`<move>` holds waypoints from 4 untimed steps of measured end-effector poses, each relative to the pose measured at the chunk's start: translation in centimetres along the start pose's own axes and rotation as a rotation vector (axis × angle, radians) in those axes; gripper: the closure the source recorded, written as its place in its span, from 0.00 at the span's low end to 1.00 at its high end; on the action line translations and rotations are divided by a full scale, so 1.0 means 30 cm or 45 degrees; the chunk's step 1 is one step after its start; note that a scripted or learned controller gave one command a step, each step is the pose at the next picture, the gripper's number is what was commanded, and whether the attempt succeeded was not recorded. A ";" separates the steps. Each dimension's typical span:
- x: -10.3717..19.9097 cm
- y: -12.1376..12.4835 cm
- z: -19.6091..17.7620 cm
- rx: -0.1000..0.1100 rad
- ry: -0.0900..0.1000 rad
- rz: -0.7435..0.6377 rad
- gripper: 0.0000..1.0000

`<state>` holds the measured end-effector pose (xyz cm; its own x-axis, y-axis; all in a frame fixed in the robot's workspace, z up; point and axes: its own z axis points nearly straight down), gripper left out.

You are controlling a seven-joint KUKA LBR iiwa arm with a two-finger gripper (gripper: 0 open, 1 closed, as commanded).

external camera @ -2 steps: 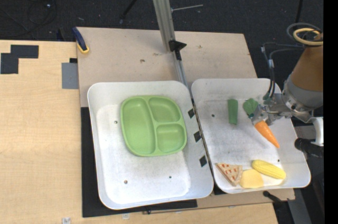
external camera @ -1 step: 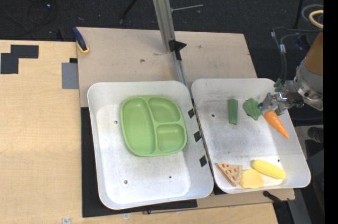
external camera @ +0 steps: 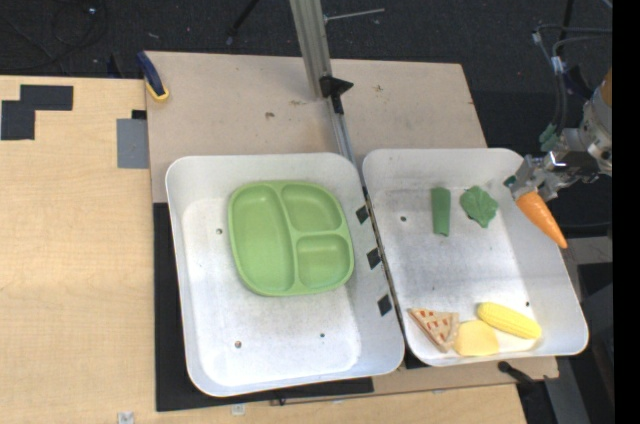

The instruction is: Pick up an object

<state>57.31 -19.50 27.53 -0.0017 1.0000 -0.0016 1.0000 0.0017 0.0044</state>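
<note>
**Inspector:** Start with the item in question.

**Assistant:** A toy carrot [external camera: 541,215], orange, hangs tilted over the right rim of the right bin [external camera: 455,167], its thick end uppermost and its tip pointing down and to the right, beyond the rim.

**Inspector:** And the jaws?

**Assistant:** The gripper [external camera: 533,184] sits at the carrot's upper end. The jaws are closed on that thick end; the carrot shows between the fingers, clear of the bin floor.

**Inspector:** Remaining contents of that bin?

**Assistant:** A green stick-shaped piece [external camera: 441,211] lies upright in the picture near the middle, with a lumpy green vegetable piece [external camera: 479,206] just beside it on the right, apart from the carrot. In the near right corner, a yellow corn cob [external camera: 510,320], a pale yellow rounded piece [external camera: 477,340] touching it, and a wedge of pizza [external camera: 435,326] just to their left.

**Inspector:** The other bin?

**Assistant:** The left bin [external camera: 200,312] holds a green divided plate [external camera: 291,238], three compartments, lying flat. Both bins rest side by side on the surface [external camera: 400,102].
</note>
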 end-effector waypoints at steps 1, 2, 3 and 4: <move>0.158 0.040 0.037 0.009 0.004 -0.004 1.00; 0.329 0.034 0.096 0.011 0.004 -0.002 1.00; 0.477 0.054 0.129 0.012 0.005 -0.003 1.00; 0.630 0.030 0.131 0.012 0.005 -0.004 1.00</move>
<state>58.21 -0.59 23.57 -0.0046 1.0000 0.0023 1.0000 0.0046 -0.0049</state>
